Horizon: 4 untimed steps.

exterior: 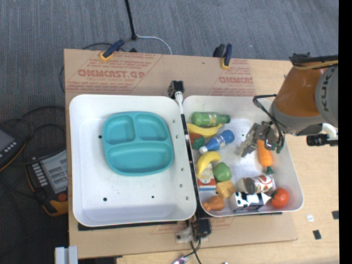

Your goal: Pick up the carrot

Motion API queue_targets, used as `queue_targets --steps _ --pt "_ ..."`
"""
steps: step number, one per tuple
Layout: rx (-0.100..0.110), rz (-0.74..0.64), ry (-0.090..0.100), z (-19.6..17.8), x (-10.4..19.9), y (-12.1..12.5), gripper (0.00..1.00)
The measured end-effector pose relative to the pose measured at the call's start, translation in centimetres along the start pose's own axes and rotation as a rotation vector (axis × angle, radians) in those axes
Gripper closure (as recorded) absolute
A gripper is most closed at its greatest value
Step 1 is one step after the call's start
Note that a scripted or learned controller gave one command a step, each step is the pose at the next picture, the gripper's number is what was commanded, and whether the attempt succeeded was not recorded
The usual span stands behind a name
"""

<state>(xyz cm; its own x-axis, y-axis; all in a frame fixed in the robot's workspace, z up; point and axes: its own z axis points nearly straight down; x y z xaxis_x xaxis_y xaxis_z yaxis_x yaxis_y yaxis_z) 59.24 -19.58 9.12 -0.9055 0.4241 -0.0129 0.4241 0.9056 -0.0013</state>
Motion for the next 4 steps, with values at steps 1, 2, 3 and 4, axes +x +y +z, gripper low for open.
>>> queue_targets --steps 1,2,3,4 --pt "0.000 0.326 0.011 -7.4 1.9 5.3 1.00" --pt "0.000 0.326 0.011 -7.4 1.9 5.3 0.00" --pt "-0.003 0.275 0.006 0.1 3.0 1.5 0.00" --pt "-0.012 0.133 -0.008 -0.1 3.8 -4.0 0.00"
